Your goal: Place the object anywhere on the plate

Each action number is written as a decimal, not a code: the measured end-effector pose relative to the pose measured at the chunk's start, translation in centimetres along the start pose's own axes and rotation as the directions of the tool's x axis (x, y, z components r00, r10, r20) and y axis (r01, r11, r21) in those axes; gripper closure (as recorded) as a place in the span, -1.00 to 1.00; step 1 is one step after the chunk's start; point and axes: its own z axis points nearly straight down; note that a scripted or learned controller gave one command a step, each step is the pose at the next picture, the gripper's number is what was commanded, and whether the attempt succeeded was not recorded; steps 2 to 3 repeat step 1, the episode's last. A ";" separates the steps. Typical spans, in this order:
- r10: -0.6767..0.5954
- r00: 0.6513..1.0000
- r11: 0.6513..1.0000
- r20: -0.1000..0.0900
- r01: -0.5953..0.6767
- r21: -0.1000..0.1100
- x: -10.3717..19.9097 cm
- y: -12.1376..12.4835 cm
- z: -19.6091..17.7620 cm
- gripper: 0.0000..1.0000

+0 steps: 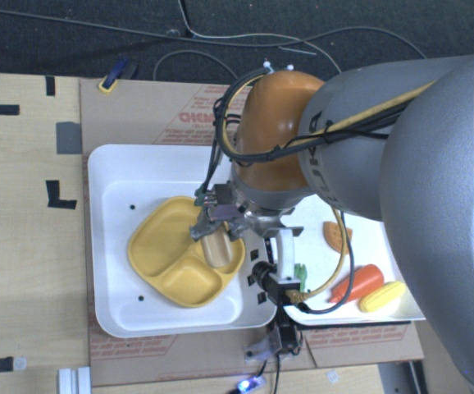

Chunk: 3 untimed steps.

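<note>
While the arm (368, 146) fills most of the right half of the frame, the gripper (214, 230) sits low over the yellow plate (171, 257) in the left bin (110, 220), roughly at the plate's right-hand side. A tan, roundish object (216, 251) sits right under the fingertips, touching or nearly touching the plate. It looks like the fingers are closed on its top, so it's probably held, but the wrist hides a lot, so that's a guess.

The plate has dividers, and the object seems to be above the ridge near the right rim. For a clean drop, it'd be smart to let go only once the object is resting flat in a compartment, not balanced on the ridge or rim where it could roll off into the bin. Open slowly, then lift straight up so the fingers don't drag it.

Over in the right bin (376, 314) there's a carrot (360, 281), a yellow item (382, 296) and an orange piece (334, 236), well away from the action.
</note>
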 end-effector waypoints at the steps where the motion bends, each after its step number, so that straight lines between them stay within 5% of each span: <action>1: 0.001 1.000 1.000 0.000 -0.001 0.000 -0.1 0.0 0.0 -1.00; 3: 0.001 1.000 1.000 0.000 -0.001 0.000 -0.1 0.0 0.0 -1.00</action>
